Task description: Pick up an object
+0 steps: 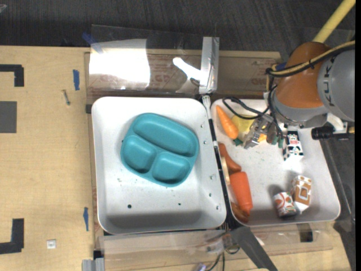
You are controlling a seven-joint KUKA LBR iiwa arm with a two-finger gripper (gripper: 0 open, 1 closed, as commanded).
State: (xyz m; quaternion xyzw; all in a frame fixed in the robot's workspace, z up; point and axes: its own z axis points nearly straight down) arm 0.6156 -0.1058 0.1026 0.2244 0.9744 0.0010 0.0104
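You have two white bins: the left bin [107,208] and the right bin [321,168]. The left one carries one teal tray [159,147]. Along the right bin's left edge you can count two carrots: one [227,123] by the top-left corner, one [241,189] lower down. Near its bottom-right corner sit one can [284,203] and one carton [303,189].

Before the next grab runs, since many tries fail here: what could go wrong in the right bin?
1. The tool sits low among a small carrot, something yellow and a black cable; it might snag the cable or close on two things at once.
2. The large carrot lies against the right bin's left wall, so a grasp there could hit the wall.
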